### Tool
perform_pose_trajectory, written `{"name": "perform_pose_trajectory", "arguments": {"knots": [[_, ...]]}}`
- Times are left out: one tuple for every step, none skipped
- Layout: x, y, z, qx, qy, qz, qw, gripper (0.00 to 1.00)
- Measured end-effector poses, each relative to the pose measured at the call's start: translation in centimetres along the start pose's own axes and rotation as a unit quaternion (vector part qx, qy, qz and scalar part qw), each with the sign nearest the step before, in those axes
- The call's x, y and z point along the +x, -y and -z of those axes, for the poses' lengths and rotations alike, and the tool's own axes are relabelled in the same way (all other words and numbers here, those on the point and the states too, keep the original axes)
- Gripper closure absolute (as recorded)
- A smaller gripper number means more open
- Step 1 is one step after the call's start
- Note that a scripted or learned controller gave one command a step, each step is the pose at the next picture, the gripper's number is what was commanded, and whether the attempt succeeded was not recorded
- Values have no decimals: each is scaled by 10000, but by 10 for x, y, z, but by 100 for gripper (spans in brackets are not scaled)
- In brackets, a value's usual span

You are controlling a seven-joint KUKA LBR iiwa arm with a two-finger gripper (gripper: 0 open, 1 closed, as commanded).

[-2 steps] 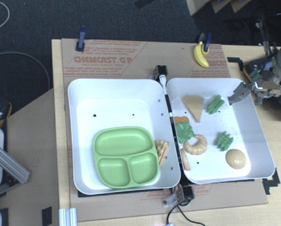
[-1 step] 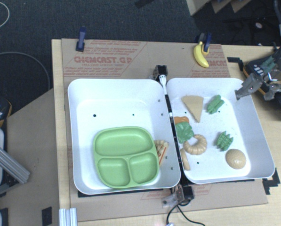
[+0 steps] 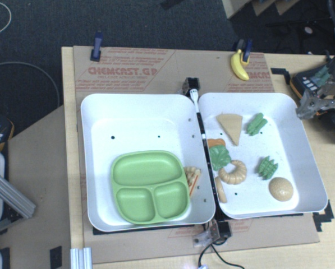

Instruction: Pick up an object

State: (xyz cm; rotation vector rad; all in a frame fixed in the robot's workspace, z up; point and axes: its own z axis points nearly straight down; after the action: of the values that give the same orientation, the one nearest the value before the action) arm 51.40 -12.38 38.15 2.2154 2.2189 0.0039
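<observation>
The right bin (image 3: pixel 302 150) holds a tan wedge (image 3: pixel 230 126), a green piece (image 3: pixel 256 124), a second green piece (image 3: pixel 266 167), a round beige lump (image 3: pixel 280 188), a tan ring (image 3: pixel 233 172), a green leafy piece (image 3: pixel 219 157) and an orange bit (image 3: pixel 215 143). My gripper (image 3: pixel 313 102) hangs at the right, just outside that bin's far right corner, with nothing seen in it. Its tip is a blurred grey shape against dark parts.
The left bin (image 3: pixel 100 128) holds a green divided plate (image 3: pixel 150 185), with a small tan-orange item (image 3: pixel 192 178) beside it. A yellow banana (image 3: pixel 239 66) lies on the cardboard behind the bins. Blue clamps (image 3: pixel 96 47) grip the board's far edge.
</observation>
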Motion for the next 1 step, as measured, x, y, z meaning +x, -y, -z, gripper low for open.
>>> {"name": "perform_pose_trajectory", "arguments": {"knots": [[-102,34,-103,79,-16,-62,9999,100]]}}
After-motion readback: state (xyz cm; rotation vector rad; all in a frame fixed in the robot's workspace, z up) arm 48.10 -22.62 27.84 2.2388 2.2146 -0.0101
